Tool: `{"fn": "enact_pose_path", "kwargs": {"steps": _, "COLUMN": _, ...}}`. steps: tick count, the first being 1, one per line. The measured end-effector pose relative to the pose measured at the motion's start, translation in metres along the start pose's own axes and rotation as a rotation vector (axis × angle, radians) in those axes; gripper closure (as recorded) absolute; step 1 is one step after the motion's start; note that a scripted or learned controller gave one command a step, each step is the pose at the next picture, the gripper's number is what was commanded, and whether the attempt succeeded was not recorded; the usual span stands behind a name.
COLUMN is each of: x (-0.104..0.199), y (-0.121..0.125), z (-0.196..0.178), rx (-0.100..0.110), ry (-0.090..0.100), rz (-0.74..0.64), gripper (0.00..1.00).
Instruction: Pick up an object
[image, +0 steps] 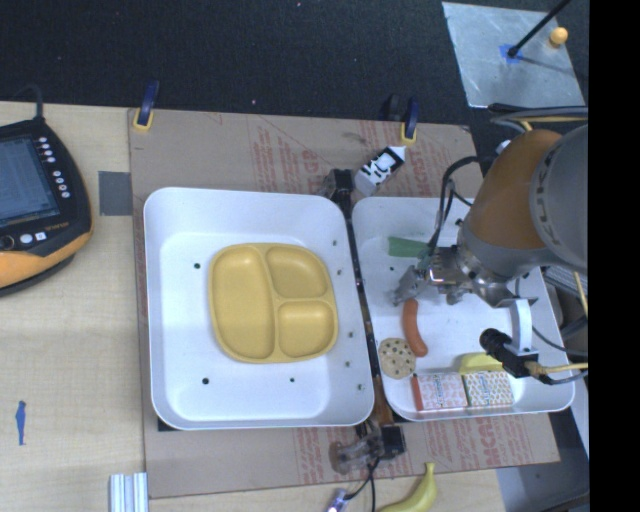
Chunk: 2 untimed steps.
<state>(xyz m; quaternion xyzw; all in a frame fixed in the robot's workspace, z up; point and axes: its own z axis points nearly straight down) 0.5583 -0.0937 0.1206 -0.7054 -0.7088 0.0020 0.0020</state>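
- Hot dog (414, 329) lies in the right bin (560, 400), long axis running roughly top to bottom of the view.
- Gripper (410, 287) hovers just above its upper end; finger state, cannot tell.
- 1 short drop needed.

Orange-red sausage (414, 330), lying flat, nearly upright, mid right bin (560, 400), beside round cookie (396, 357).

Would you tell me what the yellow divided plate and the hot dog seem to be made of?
The yellow divided plate looks like matte moulded plastic: one even colour, rounded compartments. The hot dog is probably toy plastic or rubber, judging by its smooth uniform orange-red surface.
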Motion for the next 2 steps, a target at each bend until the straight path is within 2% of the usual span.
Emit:
{"fn": "enact_pose_path", "kwargs": {"steps": 1, "x": -0.002, "y": 0.003, "z": 0.029, "rx": 0.001, "ry": 0.000, "rz": -0.001, "gripper": 0.00}}
{"fn": "enact_pose_path", "kwargs": {"steps": 2, "x": -0.002, "y": 0.003, "z": 0.019, "rx": 0.003, "ry": 0.000, "rz": -0.002, "gripper": 1.00}}
